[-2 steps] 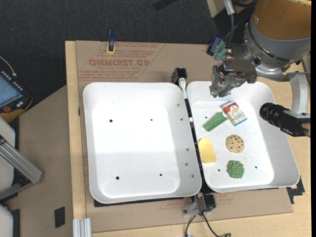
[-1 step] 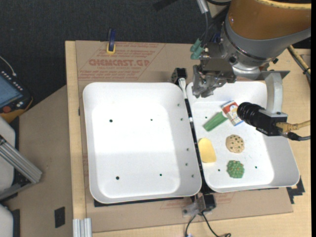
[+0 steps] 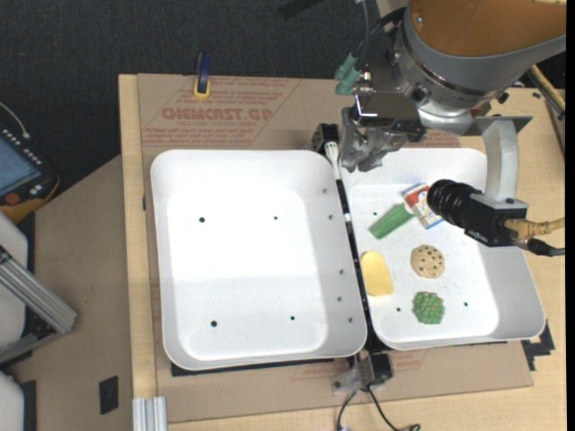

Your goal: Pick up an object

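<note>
My gripper (image 3: 362, 153) hangs over the far left corner of the right bin (image 3: 503, 321), close to the divide between the two bins. Nearer the camera in that bin lie a green block (image 3: 389, 222), a yellow piece (image 3: 376, 274), a round cookie (image 3: 428, 261) and a green broccoli-like lump (image 3: 429, 308). A small red, white and blue packet (image 3: 415, 199) lies beside the green block, partly hidden by a black cylinder. None of these objects touches the gripper.
The left bin (image 3: 180, 241) lies beside the right one, their rims meeting at the middle. A black cylinder on a grey bracket (image 3: 467, 209) juts over the right bin. Brown cardboard (image 3: 225, 106) lies under both bins.
</note>
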Motion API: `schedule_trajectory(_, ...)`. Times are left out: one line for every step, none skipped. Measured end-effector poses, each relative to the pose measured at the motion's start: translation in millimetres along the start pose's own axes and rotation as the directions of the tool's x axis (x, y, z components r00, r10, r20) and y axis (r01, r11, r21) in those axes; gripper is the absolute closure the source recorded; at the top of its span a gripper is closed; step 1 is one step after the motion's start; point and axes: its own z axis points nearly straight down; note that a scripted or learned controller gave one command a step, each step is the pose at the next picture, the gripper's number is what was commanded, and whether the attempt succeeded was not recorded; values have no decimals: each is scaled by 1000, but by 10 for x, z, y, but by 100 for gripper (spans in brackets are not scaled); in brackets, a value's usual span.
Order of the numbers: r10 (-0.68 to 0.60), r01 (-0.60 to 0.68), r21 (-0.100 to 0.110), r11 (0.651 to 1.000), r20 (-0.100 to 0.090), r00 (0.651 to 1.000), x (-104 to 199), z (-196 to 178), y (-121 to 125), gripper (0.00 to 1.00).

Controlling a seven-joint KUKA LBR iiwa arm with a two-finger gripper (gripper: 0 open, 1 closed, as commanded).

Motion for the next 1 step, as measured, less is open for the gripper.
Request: schedule_trajectory(1, -1, 1, 1000, 0, 1000, 404, -495, 12, 100)
